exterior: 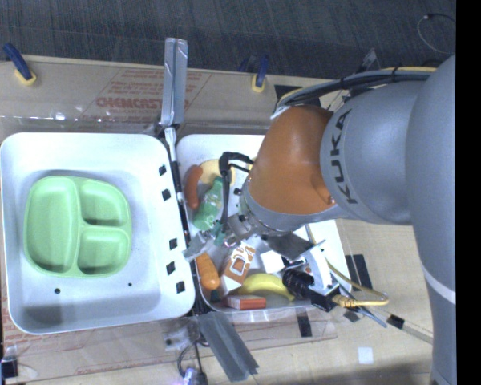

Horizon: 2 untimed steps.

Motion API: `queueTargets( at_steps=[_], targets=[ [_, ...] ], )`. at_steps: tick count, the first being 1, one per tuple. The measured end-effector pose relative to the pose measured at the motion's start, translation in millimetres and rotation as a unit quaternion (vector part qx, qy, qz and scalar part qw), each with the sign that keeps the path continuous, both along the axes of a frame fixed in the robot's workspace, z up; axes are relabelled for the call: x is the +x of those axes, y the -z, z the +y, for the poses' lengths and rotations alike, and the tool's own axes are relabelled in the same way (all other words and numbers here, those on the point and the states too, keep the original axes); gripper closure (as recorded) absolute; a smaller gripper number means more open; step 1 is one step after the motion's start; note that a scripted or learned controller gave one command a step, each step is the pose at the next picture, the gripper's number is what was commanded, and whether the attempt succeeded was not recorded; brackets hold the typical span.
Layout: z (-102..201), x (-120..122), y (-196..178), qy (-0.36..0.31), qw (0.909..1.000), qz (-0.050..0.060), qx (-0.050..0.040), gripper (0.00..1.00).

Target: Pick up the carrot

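The carrot (208, 272), short and orange, lies near the front left corner of the right bin (330, 233), close to the wall between the bins. My gripper (214, 242) hangs low over the left part of that bin, just above and behind the carrot. The orange and grey wrist hides most of the gripper and the middle of the bin. Nothing shows as held.
Around the carrot lie a small orange-and-white box (240, 265), a banana (266, 284) and a red block (247, 302). Farther back are a green bottle (212, 202) and a reddish-brown sausage shape (193, 184). The left bin (32, 295) holds a green divided plate (78, 224).
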<state>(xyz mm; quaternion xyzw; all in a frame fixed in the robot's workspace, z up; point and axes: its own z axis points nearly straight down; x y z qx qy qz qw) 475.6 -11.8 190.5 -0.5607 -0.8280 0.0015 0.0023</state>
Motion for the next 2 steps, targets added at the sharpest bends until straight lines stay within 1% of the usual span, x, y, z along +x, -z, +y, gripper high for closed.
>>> queueTargets(
  at_steps=[1, 2],
  targets=[
    [30, 0, 0, -0.001, 1.0000, -0.001, -0.0004, 0.00],
    [-18, 1, -1, 0.006, 1.0000, -0.002, -0.0005, 0.00]
  ],
)
